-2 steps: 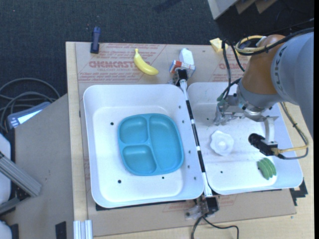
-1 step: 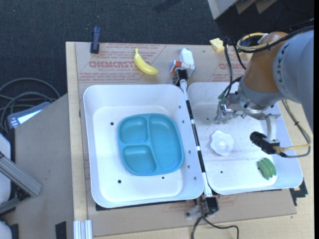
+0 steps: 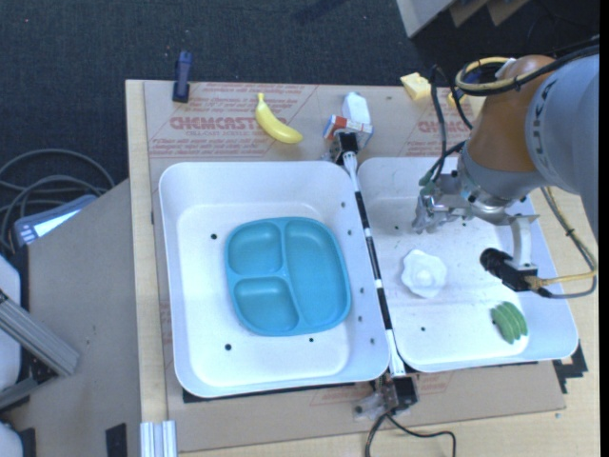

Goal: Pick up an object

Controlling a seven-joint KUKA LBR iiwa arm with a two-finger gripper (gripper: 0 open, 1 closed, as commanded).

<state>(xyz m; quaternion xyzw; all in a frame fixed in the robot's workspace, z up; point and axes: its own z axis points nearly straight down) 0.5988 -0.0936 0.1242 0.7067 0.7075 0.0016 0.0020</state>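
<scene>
My gripper (image 3: 433, 209), jaws unreadable, hovers right of centre; I'd lower squarely over the white lump (image 3: 422, 272)

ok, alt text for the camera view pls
A grey and orange arm reaches from the right, gripper low over the right bin, which holds a white object and green object. The left bin holds a blue divided plate.
</scene>
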